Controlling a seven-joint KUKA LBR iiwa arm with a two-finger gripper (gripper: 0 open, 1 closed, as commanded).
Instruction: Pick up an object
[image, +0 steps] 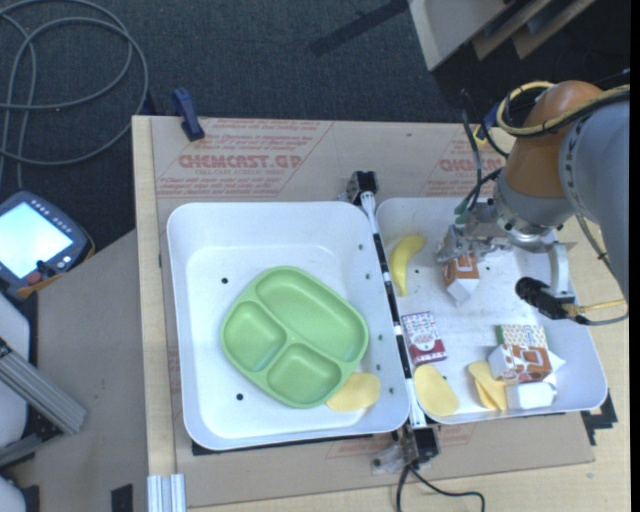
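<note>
My gripper (466, 250) hangs low over the back of the right bin (590, 375), directly above a small orange-and-white carton (460, 277) that stands on the bin floor. The carton's top is right under the gripper; whether it is gripped is hidden by the wrist. A yellow banana (405, 262) lies to the carton's left, near the bin divider. A red-and-white packet (423, 337) lies toward the front of that bin.
The right bin's front holds a patterned carton (524, 352), a white block (533, 396) and yellow pieces (435, 391). The left bin (200, 250) holds a green divided plate (293, 335) and a yellow piece (354, 393). A black cable runs beside the arm.
</note>
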